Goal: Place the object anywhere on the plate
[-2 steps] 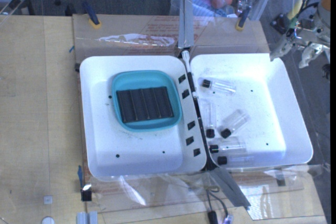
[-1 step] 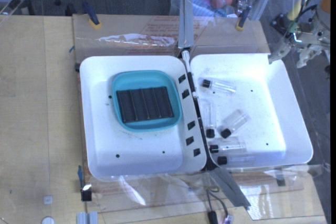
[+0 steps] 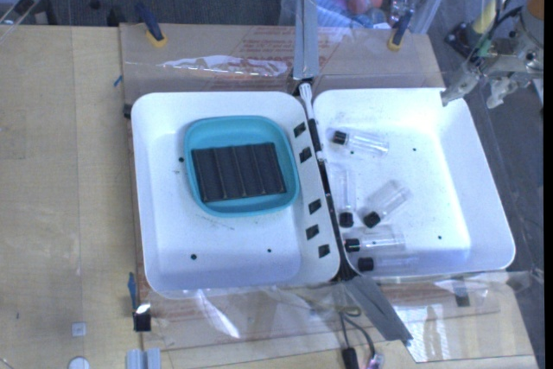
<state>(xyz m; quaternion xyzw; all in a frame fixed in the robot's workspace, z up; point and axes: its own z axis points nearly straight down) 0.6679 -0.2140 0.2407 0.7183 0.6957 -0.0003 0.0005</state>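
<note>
Picking comes first, as I judge it: in the camera view the clear vials with black caps all lie in the right bin (image 3: pixel 484 186), none on the teal plate (image 3: pixel 238 167) in the left bin (image 3: pixel 160 186). You cannot tell the gripper's state from here. Choose the vial lying alone near the bin's top (image 3: pixel 359 140); the others crowd the divider (image 3: pixel 313 177). Close across its narrow body, since a clear tube will likely roll. Carry it over the divider and release above the plate's dark ribbed centre (image 3: pixel 238 172).
</note>
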